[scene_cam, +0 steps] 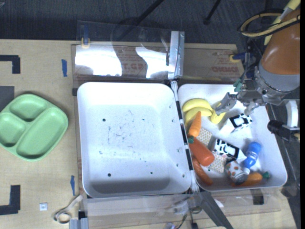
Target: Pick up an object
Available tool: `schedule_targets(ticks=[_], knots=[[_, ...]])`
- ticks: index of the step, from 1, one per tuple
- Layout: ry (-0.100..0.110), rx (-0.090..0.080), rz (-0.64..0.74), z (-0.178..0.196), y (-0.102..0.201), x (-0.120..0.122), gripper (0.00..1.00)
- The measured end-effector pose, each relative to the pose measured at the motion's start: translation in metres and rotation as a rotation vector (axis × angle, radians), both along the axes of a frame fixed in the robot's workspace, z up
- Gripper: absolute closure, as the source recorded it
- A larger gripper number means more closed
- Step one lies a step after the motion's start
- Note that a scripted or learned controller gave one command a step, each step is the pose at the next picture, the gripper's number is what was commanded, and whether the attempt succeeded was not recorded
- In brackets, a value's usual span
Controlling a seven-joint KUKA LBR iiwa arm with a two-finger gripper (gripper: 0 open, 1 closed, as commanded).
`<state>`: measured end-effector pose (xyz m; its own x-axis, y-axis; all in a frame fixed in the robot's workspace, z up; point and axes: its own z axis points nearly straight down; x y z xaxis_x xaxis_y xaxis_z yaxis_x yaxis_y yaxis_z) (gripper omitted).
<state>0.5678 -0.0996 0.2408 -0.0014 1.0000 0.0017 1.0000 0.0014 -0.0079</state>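
Bins sit side by side on the surface (38,56). Left bin (128,92) is white, with faint scribbles and small dark dots on its floor. Right bin (274,156) contains a banana (196,107), an orange carrot (200,149), a second carrot (253,177), a blue bottle (251,155), a small round patterned ball (234,171) and black-and-white cards (225,148). Hand (237,100) is positioned over the upper part of the right bin, just right of the banana; finger spread cannot be determined, and nothing is visibly gripped. Green divided plate (31,126) lies on the surface, well left of both bins.
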Motion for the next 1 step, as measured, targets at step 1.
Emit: schedule_targets(ticks=[1], knots=[[-0.001, 0.000, -0.012, -0.0849, -0.0228, 0.0436, 0.00]])
